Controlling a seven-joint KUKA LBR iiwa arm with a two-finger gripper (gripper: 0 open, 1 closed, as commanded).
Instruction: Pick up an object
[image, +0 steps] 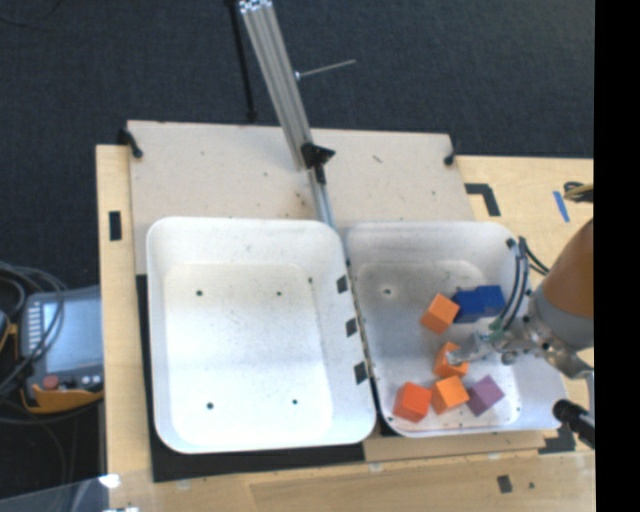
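Two shallow white bins sit side by side on the bench. The left bin (170, 300) shows a speckled floor. The right bin (400, 260) holds all the loose objects, gathered toward its right and near side.

Objects in the right bin: an orange cube (439, 313) about mid-bin, tilted on a corner. Just right of it and a little farther back, a blue block (479, 301), the two touching or nearly so. Nearer the camera, a small orange piece (447, 356) sits close to the gripper's tip. Below that, an orange block (451, 392) lies against a purple cube (485, 394) on its right. Farthest left of the near cluster, a red-orange block (412, 401) rests close to the bin's near wall.

The arm enters from the right, its orange band at the frame edge with grey wrist below. The gripper (478, 348) is low in the right bin, between the blue block and the purple cube, pointing left toward the small orange piece. Its tip is blurred and tangled with cables; how far it is open cannot be told, nor whether anything is in its hold.

A metal post (285, 95) slants up from between the bins' far edges.
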